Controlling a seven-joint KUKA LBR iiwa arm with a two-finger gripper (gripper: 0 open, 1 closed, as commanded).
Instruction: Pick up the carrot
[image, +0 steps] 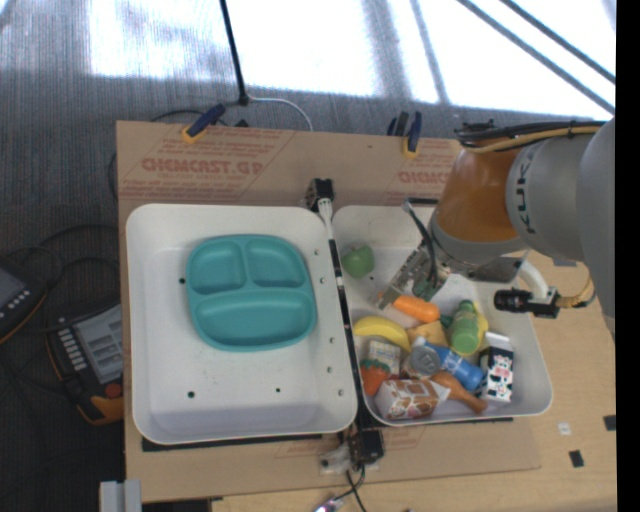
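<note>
Camera view, slanted top-down. Orange carrot (416, 308) lying in right shallow white bin (531, 395), about mid-bin, tilted, thick end toward bin centre. Metal two-finger pincer (407, 277) low in same bin, tips just above-left of carrot, very near, contact not resolvable; grip state cannot tell, nothing seen clamped. Grey arm with orange band (480, 195) covering bin's upper right corner.

Crowding round carrot: yellow banana (381, 331) just below-left; green bottle with yellow cap (465, 328) just right; small round grey-blue item (425, 356) below; green round fruit (357, 261) up-left, apart from carrot. Nearer front wall: printed red-and-white snack packet (407, 397), blue-and-orange item (461, 376), black-and-white cow-pattern carton (498, 374), packed touching one another. Small red piece (372, 380) left of packet, identity unclear.

Surface: brown cardboard sheet with red lettering (205, 165) over table (585, 440), clamped at far edge by yellow-and-blue clips (204, 121). Grey carpet floor (50, 130) beyond, sunlit patch at top. Black pole (233, 50) rising from floor behind. Black cables and grey handheld controller (85, 340) on floor at left.

Containers: left shallow white bin (160, 400) holding teal three-compartment plastic plate (251, 291), centred slightly toward far side. Black bracket (321, 193) at far end of seam between bins.
</note>
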